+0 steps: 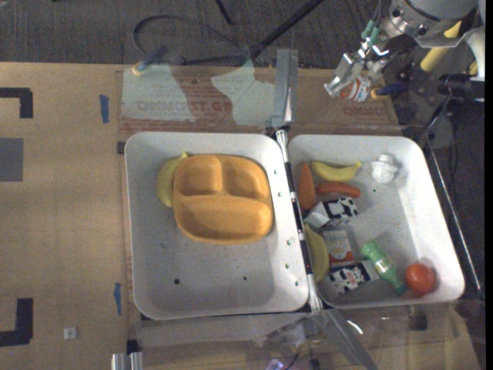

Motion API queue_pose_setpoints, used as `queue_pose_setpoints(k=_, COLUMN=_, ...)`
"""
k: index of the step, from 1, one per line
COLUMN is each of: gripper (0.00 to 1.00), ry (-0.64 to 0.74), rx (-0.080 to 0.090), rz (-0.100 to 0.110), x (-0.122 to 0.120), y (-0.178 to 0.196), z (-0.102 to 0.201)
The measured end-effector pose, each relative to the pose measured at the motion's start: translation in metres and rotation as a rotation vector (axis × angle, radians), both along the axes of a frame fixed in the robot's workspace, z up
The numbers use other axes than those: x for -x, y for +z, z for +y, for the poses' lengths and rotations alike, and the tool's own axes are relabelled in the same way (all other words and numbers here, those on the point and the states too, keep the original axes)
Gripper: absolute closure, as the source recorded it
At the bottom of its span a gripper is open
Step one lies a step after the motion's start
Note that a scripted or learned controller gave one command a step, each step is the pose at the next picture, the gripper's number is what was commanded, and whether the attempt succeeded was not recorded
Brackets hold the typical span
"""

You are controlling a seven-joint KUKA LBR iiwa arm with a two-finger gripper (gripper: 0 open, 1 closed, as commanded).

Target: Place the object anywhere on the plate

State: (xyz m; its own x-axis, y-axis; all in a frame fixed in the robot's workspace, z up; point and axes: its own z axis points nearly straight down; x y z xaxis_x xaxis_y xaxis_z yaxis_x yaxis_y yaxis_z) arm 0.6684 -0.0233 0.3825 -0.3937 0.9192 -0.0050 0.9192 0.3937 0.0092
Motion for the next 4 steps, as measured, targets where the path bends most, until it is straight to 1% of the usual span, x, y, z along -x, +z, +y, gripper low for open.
queue_pose_setpoints(k=1, gripper=1.00, ry=0.122, rx=0.001, rz=0.003, x=0.001, y=0.054, z=0.027)
queue_pose_setpoints(k=2, gripper=0.00, ry=0.122, rx=0.001, rz=0.004, x=0.001, y=0.054, z=0.027)
queue_pose_setpoints(k=3, gripper=0.00, ry=0.319, rx=0.001, rz=0.009, x=0.056, y=0.054, z=0.059)
queue_pose_setpoints(k=4, gripper=0.00, ry=0.439, rx=0.004, rz=0.004, x=0.012, y=0.054, z=0.004)
